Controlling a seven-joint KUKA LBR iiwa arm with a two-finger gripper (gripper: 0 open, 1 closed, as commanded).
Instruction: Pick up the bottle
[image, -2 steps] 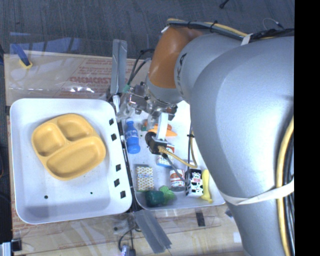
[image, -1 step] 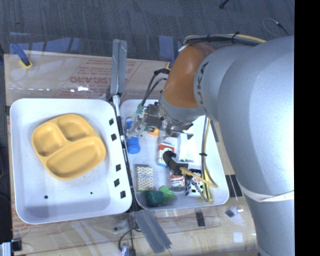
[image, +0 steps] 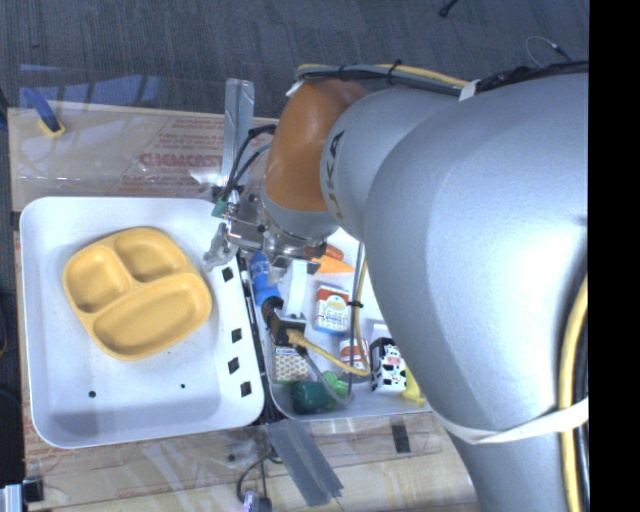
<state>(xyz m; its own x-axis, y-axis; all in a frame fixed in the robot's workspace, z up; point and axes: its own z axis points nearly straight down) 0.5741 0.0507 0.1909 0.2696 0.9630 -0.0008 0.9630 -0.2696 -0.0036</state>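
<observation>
The gripper (image: 262, 262) is seen low over the right bin's (image: 283, 396) left edge, beside a blue bottle (image: 264, 284) lying among clutter. Whether the bottle is clamped cannot be told. A yellow plate (image: 136, 290) rests in the left bin (image: 130, 415).

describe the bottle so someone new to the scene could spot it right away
Find the right bin, largely covered by the grey arm. At its left wall, just under the arm's orange band, the bottle lies lengthwise. It is small and blue, unlike the white cartons and the dark green item nearby.
</observation>
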